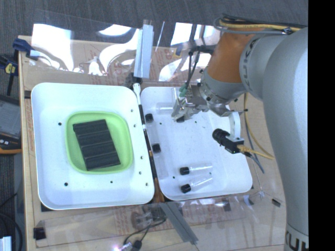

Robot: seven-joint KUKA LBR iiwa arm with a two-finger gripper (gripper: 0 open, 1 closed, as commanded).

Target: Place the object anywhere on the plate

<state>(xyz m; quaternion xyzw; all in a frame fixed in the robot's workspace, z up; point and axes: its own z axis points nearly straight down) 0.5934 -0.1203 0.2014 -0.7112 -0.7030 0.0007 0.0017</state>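
On the green plate (123, 129) the dark ribbed block (96, 144) looks rigid, light (best taken across its narrow sides); gripper (180, 112) state unreadable over right bin (241, 179).

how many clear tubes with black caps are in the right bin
2, side by side near the front edge of the right bin: rear tube, front tube. The arm may hide others.

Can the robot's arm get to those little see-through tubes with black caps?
Probably yes. The two tubes lie bare near the front of the right bin, nothing on top of them. The gripper hovers in the same bin, farther back.
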